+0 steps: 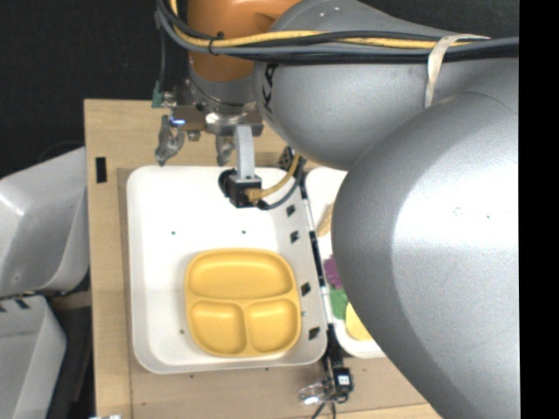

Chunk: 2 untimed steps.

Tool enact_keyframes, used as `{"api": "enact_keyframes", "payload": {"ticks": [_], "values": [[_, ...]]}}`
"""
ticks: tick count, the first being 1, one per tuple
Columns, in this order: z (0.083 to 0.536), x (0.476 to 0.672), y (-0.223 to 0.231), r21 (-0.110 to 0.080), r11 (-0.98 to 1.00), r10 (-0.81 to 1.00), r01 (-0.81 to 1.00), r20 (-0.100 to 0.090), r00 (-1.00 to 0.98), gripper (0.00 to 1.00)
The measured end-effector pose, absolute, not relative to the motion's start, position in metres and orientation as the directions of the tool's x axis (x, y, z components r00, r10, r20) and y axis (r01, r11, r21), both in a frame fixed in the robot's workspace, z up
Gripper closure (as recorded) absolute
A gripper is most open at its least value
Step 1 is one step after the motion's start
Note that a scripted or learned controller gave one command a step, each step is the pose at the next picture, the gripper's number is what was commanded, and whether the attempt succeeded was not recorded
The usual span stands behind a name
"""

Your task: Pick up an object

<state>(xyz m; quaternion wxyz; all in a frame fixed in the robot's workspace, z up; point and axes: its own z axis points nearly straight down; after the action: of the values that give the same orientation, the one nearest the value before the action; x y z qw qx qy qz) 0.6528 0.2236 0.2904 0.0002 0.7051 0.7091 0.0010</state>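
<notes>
A yellow plate (240, 302) with three compartments lies in the left white bin (157, 234), toward its near side. My gripper (195, 149) hangs over the far edge of that bin, well beyond the plate. Its two fingers (164, 147) stand apart, open, with nothing between them. The grey arm with its orange band comes in from the upper right.
The arm hides most of the right bin (325, 186). At the bin's left edge show a purple piece (331, 271), a green piece (337, 302) and something pale yellow (356, 325). Bare wooden bench (105, 234) runs along the left of the bins.
</notes>
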Motion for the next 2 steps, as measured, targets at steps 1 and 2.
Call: {"api": "enact_keyframes", "payload": {"ticks": [1,2], "values": [[0.301,0.654,0.219,0.002,0.008,1.0,1.0,-0.004,-0.008,1.0],[0.188,0.689,0.173,-0.009,-0.004,1.0,1.0,-0.006,0.004,1.0]]}}
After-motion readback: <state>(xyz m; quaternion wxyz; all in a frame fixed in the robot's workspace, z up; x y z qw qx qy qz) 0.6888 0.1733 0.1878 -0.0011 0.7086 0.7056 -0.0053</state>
